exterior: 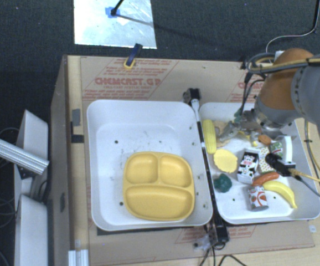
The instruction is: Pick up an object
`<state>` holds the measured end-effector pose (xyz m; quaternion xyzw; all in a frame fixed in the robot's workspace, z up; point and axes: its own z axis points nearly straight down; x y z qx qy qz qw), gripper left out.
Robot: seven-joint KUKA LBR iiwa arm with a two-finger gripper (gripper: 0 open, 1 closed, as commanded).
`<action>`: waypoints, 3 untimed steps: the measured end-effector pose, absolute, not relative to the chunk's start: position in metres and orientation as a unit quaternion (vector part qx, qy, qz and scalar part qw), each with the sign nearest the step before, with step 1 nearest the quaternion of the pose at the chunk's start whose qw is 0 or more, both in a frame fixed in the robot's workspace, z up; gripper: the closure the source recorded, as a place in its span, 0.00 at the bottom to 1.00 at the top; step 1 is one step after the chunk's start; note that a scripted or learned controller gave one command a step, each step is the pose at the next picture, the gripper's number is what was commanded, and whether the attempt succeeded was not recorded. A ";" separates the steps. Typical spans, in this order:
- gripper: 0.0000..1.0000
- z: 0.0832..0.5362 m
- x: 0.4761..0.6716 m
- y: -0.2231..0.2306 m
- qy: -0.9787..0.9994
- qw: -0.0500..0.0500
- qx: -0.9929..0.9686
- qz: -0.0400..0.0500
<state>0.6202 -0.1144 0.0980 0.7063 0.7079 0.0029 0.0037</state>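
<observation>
The right white bin (pixel 310 203) holds several small items. Among them are a corn cob (pixel 208 136), a flat yellow disc (pixel 225 160), a cow-print carton (pixel 248 167), a green lump (pixel 222 183), a small can (pixel 257 197), a banana (pixel 280 193) and a red sausage (pixel 266 177). My gripper (pixel 233 128) hangs low over the far left part of this bin, just right of the corn cob and above the yellow disc. The grey wrist and orange band (pixel 279 87) rise behind it. I see nothing clearly held.
The left bin (pixel 102 121) carries a yellow divided plate (pixel 159 185). More small packets (pixel 276 147) lie under the arm at the right bin's far side. A black divider (pixel 200 132) runs between the bins. Cables (pixel 309 176) trail over the right rim.
</observation>
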 end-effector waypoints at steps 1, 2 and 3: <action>0.00 0.088 0.581 -0.125 0.708 0.005 0.706 0.003; 1.00 0.096 0.580 -0.124 0.708 0.002 0.706 0.002; 0.00 0.096 0.579 -0.124 0.708 0.002 0.706 0.002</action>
